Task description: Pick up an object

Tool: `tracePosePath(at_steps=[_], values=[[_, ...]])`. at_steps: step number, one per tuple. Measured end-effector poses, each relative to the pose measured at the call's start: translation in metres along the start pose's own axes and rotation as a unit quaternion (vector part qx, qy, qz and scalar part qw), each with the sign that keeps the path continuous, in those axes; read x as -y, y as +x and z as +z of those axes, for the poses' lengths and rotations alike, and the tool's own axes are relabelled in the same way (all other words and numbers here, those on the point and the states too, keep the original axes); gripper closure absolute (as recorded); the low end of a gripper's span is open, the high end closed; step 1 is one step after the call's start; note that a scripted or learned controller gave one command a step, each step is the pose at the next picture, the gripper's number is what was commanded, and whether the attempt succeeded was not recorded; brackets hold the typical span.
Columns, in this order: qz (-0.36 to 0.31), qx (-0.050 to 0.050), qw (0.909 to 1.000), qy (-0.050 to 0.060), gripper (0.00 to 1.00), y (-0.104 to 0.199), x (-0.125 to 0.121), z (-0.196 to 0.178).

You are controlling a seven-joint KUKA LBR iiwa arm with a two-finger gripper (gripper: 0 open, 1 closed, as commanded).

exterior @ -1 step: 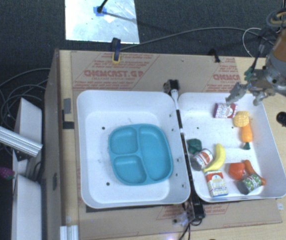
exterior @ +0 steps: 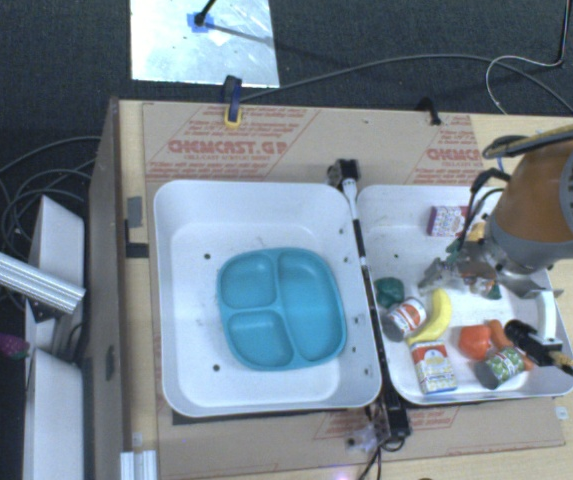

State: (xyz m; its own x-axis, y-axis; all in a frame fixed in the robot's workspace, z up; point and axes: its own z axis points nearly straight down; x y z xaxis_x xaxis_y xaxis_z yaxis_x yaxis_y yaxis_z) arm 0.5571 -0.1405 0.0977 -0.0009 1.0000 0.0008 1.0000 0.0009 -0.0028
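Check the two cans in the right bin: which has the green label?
The can at the bin's near right corner, beside the orange item. The other can, left of the banana, is red-and-white.

**Occlusions / unclear bits**

Arm [exterior: 556, 203] is cut off at the right edge. Gripper [exterior: 458, 268]: finger state too blurry to read. The arm covers part of the right bin [exterior: 396, 213] rim. Box [exterior: 447, 220] label is too small to read. Can [exterior: 503, 367] and carton [exterior: 434, 366] print is illegible.
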Motion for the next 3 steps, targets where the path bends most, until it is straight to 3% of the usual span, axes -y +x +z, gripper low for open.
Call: tracePosePath(at_steps=[1, 2, 3], values=[[0.000, 0.001, 1.0000, -0.002, 0.00, 0.032, 0.021, 0.013], [-0.001, 0.001, 1.0000, -0.004, 1.00, 0.032, 0.020, 0.003], [-0.002, 0.000, 1.0000, -0.003, 1.00, 0.092, -0.024, -0.088]])
